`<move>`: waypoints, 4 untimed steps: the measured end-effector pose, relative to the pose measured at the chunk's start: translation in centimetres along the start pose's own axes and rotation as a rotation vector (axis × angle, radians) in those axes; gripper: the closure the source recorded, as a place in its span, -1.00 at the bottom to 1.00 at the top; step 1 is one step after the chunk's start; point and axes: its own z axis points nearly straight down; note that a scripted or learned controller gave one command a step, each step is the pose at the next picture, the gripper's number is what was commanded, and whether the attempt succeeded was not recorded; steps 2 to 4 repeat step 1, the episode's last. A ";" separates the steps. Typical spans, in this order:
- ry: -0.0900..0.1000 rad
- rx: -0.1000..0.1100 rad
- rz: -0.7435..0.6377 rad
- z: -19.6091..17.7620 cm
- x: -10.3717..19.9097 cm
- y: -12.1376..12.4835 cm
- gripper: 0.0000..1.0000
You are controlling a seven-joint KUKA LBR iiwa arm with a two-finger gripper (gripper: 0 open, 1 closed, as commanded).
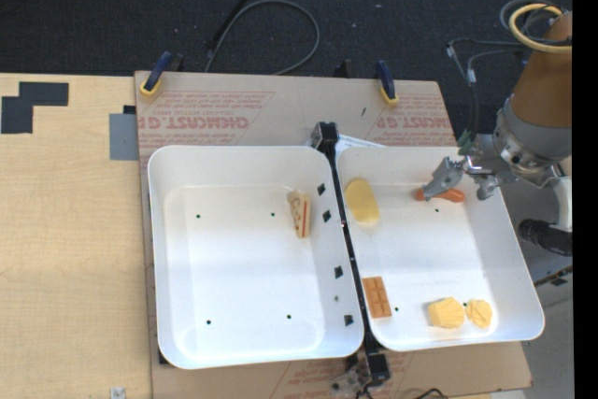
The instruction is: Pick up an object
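My gripper (pixel 461 186) hangs over the far right part of the right bin (pixel 505 248), its two grey fingers spread apart, so it is open. A small orange piece (pixel 453 195) lies on the bin floor just below and between the fingertips, nearer the left finger (pixel 436 185); neither finger closes on it. A yellow oblong piece (pixel 362 201) rests by the divider. An orange waffle-like block (pixel 377 296) sits near the front left of this bin. Two yellow chunks (pixel 447 313) (pixel 479 312) lie at the front right.
The left bin (pixel 187 294) holds one tan, striped wedge (pixel 299 214) near its right wall. A black divider strip (pixel 338 238) runs between the bins. Yellow clamps (pixel 156 75) (pixel 386 84) pin the cardboard at the back.
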 end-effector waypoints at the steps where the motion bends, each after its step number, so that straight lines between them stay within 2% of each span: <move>1: 0.001 0.006 0.027 5.8 1.0 -5.4 -1.00; 4: 0.001 0.006 0.027 5.8 1.0 -5.4 -1.00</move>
